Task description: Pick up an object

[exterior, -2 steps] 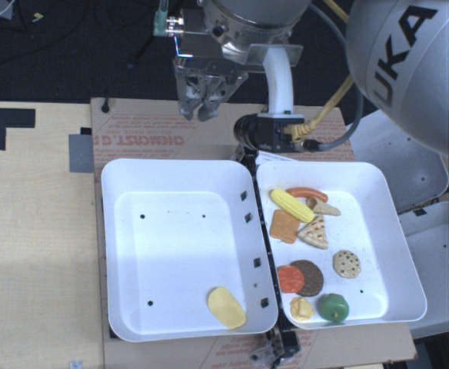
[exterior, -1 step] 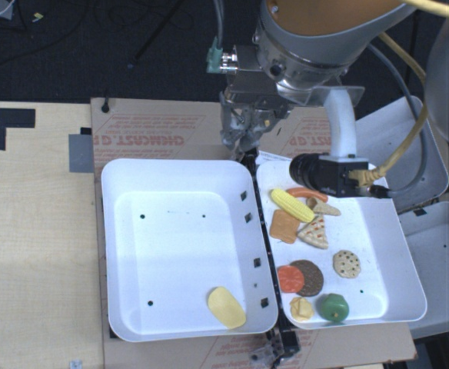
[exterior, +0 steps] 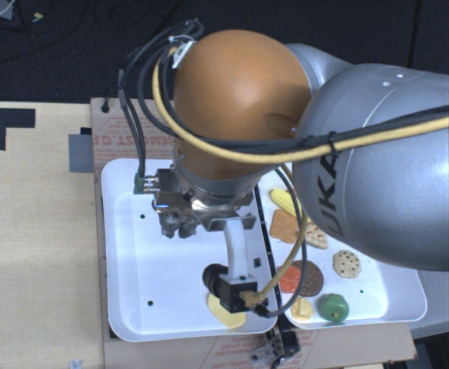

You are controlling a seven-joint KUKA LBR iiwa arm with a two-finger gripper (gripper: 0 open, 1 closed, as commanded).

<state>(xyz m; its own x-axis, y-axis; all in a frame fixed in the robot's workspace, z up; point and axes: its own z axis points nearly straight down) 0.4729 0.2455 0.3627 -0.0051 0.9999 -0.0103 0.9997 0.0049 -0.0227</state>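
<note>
The gripper point(exterior: 177, 225) hangs over the middle of the left bin point(exterior: 124, 283), pointed down, presumably to reach its floor. I cannot tell whether it is apart or together. A yellow slice point(exterior: 223, 315), the likeliest pick, lies by that bin's camera-side rim.

Two white bins sit side by side, the left bin point(exterior: 131, 283) and the right bin point(exterior: 397, 298), and they hold nine small things in all. Three are yellow: one flat yellow piece point(exterior: 228, 318) in the left bin, and one long ridged yellow piece point(exterior: 283, 199) and one small yellow lump point(exterior: 302, 309) in the right bin. The right bin also holds two squarish crackers, an orange cracker point(exterior: 283, 225) and a tan cracker point(exterior: 316, 239), two round biscuits, a pale speckled biscuit point(exterior: 347, 264) and a dark brown biscuit point(exterior: 312, 280), one red-orange thing point(exterior: 289, 280) and one green ball point(exterior: 333, 307).
</note>
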